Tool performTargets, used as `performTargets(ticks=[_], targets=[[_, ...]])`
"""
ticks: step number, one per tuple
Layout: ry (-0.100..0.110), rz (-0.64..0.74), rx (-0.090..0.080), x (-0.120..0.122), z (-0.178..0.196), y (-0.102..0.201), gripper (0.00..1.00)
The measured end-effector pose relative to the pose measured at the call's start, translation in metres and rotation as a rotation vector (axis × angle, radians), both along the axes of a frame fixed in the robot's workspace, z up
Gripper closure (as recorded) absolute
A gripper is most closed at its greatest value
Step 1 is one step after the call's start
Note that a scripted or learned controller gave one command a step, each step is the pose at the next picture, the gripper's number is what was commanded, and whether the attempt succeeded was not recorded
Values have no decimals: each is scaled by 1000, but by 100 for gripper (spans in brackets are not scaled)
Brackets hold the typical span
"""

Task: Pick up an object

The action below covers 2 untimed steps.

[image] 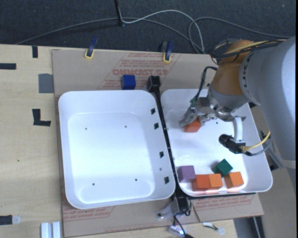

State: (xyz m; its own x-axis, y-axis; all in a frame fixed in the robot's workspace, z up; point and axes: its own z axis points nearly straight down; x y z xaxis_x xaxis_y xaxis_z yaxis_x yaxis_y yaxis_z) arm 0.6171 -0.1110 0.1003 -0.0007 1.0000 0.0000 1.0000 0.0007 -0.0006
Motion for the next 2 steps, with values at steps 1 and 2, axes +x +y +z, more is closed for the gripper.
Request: performTargets(ticks=[1,2], targets=[[-9,9,3,-9,93,102,100],[-9,4,2,40,218,160,100]])
